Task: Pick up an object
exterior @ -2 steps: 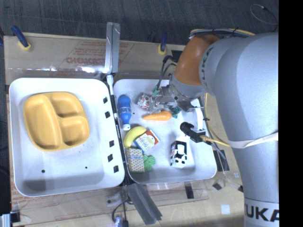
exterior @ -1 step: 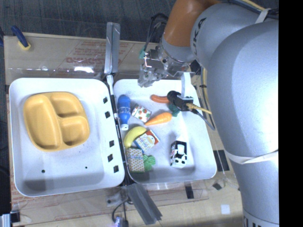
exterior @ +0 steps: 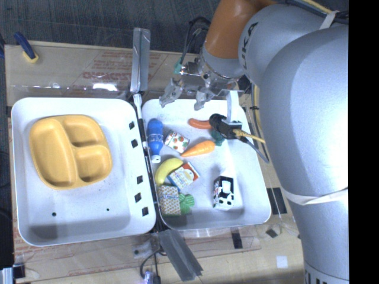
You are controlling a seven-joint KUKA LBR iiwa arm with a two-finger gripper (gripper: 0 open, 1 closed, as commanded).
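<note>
My gripper (exterior: 185, 99) hangs above the far edge of the right bin (exterior: 254, 212), open, with nothing between its fingers. Below it in the bin lie a blue bottle (exterior: 154, 135), a small red-and-white carton (exterior: 176, 141), an orange carrot (exterior: 199, 148) and a red-orange sausage-like piece (exterior: 199, 123). Nearer the front are a banana (exterior: 166, 169), a small colourful box (exterior: 186, 176), a cow-patterned carton (exterior: 224, 193), a checked packet (exterior: 169, 199) and a green piece (exterior: 187, 202). The gripper touches none of them.
The left bin (exterior: 35, 223) holds a yellow divided tray (exterior: 71, 149). A grey divider bar (exterior: 140, 58) stands behind the seam between the bins. A blue-and-yellow tool (exterior: 25, 47) lies on the bench at the far left. The arm's bulk covers the right side.
</note>
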